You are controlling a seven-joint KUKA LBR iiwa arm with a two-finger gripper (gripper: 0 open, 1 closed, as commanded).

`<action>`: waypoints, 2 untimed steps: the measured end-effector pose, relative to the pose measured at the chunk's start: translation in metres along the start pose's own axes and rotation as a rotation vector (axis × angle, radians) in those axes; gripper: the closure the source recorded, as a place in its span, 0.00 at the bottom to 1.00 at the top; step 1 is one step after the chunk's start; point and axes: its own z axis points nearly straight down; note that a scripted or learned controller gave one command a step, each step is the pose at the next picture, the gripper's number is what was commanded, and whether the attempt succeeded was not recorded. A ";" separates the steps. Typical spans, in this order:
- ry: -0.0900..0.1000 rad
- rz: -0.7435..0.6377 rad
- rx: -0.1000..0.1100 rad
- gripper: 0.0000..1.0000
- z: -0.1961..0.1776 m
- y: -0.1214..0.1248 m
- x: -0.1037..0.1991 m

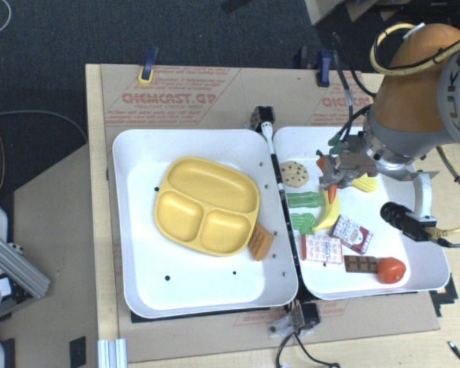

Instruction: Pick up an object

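Hanging over the crowded right bin [437, 271], the gripper [333, 176] hides its finger state, so I cannot tell it, and may miss the orange carrot [333, 195] near the bin's middle, nudging the banana [327, 215].

Lying slanted in the right bin [433, 271], near its middle: orange carrot [333, 193], just beside yellow banana [327, 216].

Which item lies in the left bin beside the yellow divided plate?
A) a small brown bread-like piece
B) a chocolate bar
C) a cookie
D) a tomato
A: the small brown bread-like piece rests at the lower right edge of the yellow divided plate in the left bin, while the other foods sit in the right bin.
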 end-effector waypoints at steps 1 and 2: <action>-0.002 0.001 -0.005 1.00 -0.008 0.006 -0.005; -0.001 0.002 -0.006 1.00 -0.011 0.005 -0.012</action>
